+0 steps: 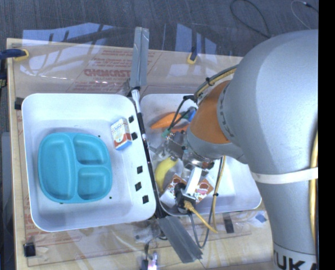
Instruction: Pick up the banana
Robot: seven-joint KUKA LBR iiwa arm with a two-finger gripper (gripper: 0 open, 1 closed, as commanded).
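The banana [163, 171], yellow and partly covered, lies at the left side of the right bin [241, 198], close to the divider. My gripper [179, 161] reaches down into that bin right beside and over the banana, below the orange band of the wrist. The arm's body hides much of the bin and the banana's right end. Whether the banana is between the fingers cannot be made out.
An orange carrot-like piece [166, 120] lies at the back of the right bin. A red and white packet [203, 190] sits near its front. In the left bin [32, 207] rest a blue divided plate [74, 166] and a small carton [120, 134].
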